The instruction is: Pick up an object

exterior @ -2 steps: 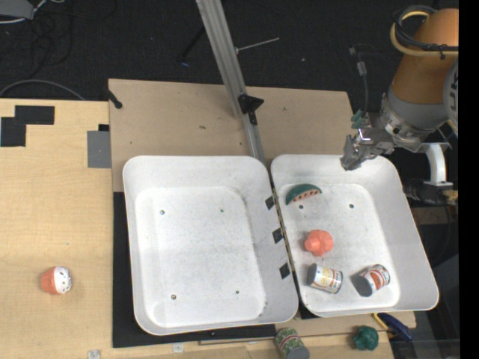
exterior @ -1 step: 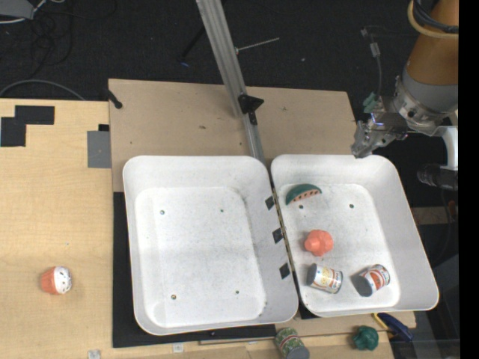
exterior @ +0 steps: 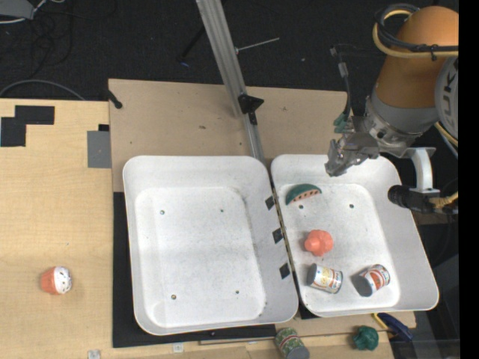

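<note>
In the right bin (exterior: 404, 223), a shallow white tray with rounded corners and a speckled floor, four small things lie apart from one another. A watermelon-slice shape (exterior: 304, 194), green rind over red, sits near the far left corner. A lumpy orange-red ball (exterior: 319, 242) rests by the left wall, about midway. Near the front edge lie a small tin can (exterior: 326, 278) on its side, with a pale label, and beside it to the right a stubby red-and-white can (exterior: 372, 280) with a dark end.

The gripper (exterior: 340, 159), dull grey metal, hangs above the bin's far rim, clear of all four; whether it is clenched or released cannot be told at this angle.

The left bin (exterior: 142, 200) matches the right one. On the pale wooden bench (exterior: 45, 200), by the left edge, lies a round orange-and-white ball (exterior: 56, 280). A green fuzzy lump (exterior: 366, 338) sits at the front edge.
</note>
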### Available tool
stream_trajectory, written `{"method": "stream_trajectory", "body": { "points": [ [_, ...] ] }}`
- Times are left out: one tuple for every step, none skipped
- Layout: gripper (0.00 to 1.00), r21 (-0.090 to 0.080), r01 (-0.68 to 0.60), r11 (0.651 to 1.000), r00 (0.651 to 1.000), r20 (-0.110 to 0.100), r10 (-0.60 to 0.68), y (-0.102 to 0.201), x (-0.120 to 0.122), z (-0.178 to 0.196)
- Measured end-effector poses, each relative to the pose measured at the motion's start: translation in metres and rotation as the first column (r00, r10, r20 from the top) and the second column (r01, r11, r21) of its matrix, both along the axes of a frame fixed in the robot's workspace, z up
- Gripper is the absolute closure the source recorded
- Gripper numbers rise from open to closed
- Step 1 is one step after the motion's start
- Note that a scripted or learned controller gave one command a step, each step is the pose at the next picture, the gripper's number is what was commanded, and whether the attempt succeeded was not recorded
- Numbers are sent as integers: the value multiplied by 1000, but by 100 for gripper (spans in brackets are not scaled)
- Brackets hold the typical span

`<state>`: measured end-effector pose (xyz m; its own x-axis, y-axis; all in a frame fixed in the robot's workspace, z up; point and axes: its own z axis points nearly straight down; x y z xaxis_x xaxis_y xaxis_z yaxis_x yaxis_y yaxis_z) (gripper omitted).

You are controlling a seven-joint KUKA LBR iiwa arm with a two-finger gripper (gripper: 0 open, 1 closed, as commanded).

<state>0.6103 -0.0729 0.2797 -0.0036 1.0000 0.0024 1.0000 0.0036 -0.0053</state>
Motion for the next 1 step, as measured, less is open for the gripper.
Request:
{"method": "stream_trajectory", "body": {
  "points": [
    [100, -1, 1, 1000, 1000, -1, -1, 36, -22, -15]
  ]
}}
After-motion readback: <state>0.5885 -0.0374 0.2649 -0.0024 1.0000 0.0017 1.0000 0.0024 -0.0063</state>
